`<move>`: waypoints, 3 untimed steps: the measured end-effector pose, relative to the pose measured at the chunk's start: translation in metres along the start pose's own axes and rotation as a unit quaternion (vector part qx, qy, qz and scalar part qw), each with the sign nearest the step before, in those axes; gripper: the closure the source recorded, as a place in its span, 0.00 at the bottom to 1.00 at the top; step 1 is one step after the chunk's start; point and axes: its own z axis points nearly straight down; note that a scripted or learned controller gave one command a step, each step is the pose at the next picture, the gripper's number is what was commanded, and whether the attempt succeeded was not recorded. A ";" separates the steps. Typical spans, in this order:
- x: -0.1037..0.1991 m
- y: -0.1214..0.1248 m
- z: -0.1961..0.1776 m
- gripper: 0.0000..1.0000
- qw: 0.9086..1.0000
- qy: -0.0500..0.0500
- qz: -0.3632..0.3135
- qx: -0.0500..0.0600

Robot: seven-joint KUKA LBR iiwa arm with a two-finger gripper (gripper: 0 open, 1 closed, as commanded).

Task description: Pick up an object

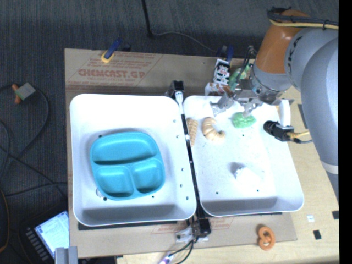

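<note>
Camera view: green object (243, 120) just below hand (237, 102).

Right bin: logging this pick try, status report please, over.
Gripper low over the right bin's far end, above the green object; grasp not confirmed. Tan pastry-like item and small pale object lie apart, untouched. Nothing blocking.

A robotics lab is indicated: two white bins (132, 100) are mounted on a bench (137, 70) over dark carpet (66, 15), loose cables (146, 10) are trailed about, and a KUKA arm (308, 54) is installed alongside.
</note>
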 end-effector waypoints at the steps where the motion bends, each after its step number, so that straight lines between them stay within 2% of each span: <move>1: 0.022 -0.062 0.076 0.00 1.000 0.000 0.001 -0.003; 2: 0.021 -0.061 0.066 1.00 1.000 -0.001 0.001 -0.004; 3: -0.004 0.002 0.057 1.00 1.000 0.000 0.000 0.000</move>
